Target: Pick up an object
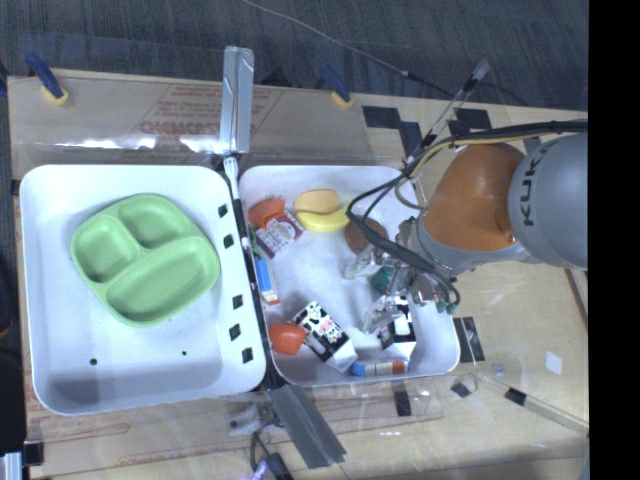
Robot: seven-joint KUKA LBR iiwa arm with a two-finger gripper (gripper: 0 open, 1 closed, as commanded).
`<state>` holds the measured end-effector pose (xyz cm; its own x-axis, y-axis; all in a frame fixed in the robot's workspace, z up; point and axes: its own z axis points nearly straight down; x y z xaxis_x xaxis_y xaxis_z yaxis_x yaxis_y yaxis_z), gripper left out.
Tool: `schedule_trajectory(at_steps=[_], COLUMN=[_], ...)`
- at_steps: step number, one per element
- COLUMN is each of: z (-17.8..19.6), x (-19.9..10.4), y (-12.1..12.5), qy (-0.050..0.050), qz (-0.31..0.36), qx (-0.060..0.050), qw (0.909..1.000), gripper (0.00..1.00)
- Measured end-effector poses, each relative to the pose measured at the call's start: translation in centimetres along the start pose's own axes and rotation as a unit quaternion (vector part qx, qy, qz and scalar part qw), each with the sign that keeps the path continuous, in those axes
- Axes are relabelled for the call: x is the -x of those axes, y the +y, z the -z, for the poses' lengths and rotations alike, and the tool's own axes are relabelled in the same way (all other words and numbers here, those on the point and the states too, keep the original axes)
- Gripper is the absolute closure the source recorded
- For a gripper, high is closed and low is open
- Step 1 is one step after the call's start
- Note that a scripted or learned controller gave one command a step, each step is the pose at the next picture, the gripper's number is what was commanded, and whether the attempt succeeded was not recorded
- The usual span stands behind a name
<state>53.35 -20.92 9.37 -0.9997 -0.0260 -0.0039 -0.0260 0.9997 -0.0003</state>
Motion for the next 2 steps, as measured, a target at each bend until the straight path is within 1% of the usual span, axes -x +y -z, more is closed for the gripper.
schedule_trajectory(at_steps=[1, 2], z=[1.13, 1.12], x=[0.29, 0.29], y=[0.20, 0.22], qy=[-0.002, -0.002], qz=[0.004, 0.005], qx=[-0.001, -0.001], qw=[1.0000, 1.0000], gripper=[1.00, 0.00])
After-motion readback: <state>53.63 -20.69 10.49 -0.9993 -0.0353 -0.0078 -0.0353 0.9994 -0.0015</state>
